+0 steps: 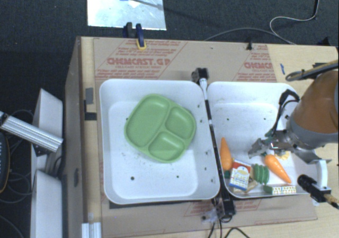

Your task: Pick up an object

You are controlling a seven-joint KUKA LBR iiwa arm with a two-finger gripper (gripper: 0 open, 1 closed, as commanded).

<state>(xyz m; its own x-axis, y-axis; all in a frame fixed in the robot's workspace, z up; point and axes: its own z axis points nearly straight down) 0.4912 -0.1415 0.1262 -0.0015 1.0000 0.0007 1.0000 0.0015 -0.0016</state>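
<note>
Left bin point(114, 178): shallow and white; it holds a green plate point(160, 128) with three compartments, lying flat near the middle — broad and low, a poor thing to pinch from above.
Divider point(210, 125): the two bins meet here, rims touching.
Right bin point(238, 99): its far half is bare; the toys crowd the near edge.
Small carrot point(226, 154): orange, just beside the left wall, lying along it; probably light hard plastic, smooth and tapered, so likely to slip unless taken across its thick middle.
Box point(239, 175): a small printed carton, near-left corner, touching the carrot's near end; light and flat-sided — an easy grip across its narrow width, were it not hemmed in.
Green toy point(260, 173): just right of the box; what it is I cannot tell.
Big carrot point(277, 168): orange, slanting toward the near rim; the closest thing to the hand and my guess for the target; take it across the fat end.
Hand point(263, 147): low over the right bin, just beside the big carrot's top; fingers spread apart, nothing between them.
</note>
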